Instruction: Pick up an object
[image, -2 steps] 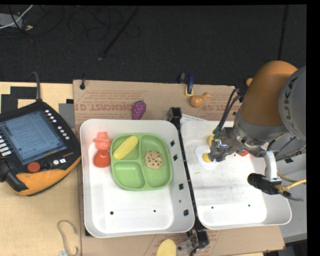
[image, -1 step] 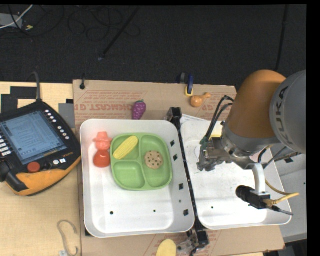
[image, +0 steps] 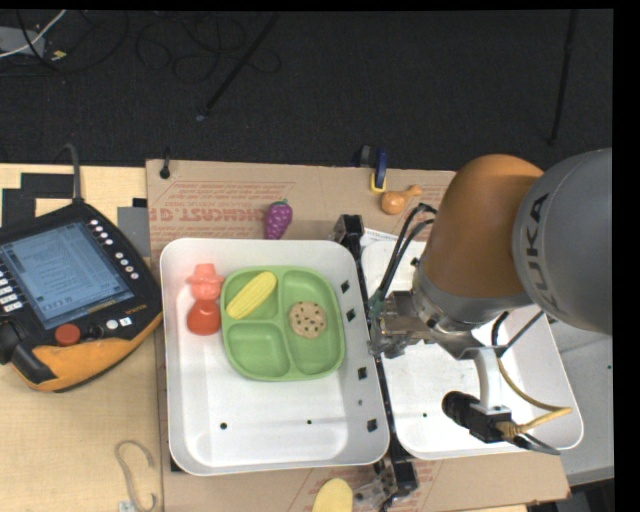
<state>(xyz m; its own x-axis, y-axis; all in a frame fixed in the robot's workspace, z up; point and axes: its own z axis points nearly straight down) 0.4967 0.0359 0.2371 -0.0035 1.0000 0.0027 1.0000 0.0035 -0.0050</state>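
Hand (image: 385, 335) hovering over our right bin's (image: 560, 400) left edge, grip state we cannot tell, cookie (image: 307, 319) in green tray (image: 262, 357) just left, corn (image: 249, 293) and red figure (image: 204, 299) farther left.

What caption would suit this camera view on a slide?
Robot arm over the right bin; left bin holds a green tray with corn and cookie.
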